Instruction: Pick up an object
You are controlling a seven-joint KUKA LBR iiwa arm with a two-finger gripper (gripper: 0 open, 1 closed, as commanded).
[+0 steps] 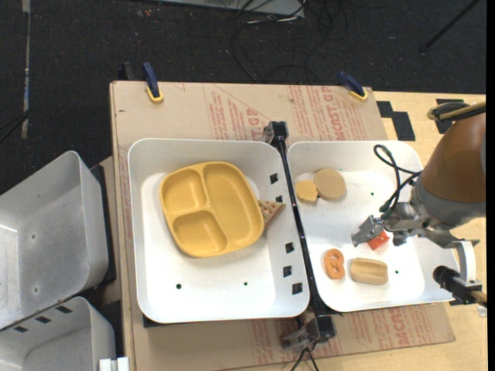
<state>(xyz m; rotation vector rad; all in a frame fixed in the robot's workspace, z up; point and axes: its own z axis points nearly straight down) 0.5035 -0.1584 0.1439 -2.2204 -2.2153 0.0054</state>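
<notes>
In the right bin (402, 165) lie a round tan cookie (330, 183), a small yellow piece (307, 192), an orange pretzel-like piece (334, 263) and a tan bread-like block (368, 270). My gripper (373, 234) hangs low over the right bin's middle, above and just right of the pretzel piece. A small red object (378, 241) shows at its fingertips; whether the fingers clamp it is unclear. The grey arm with its orange band (462, 168) comes in from the right.
The left bin (147, 284) holds a yellow divided plate (210, 207) with a small brown waffle-like piece (270, 209) at its right edge. A black divider (294, 222) runs between the bins. Grey plastic tubs (42, 230) stand at the far left, beyond the bench.
</notes>
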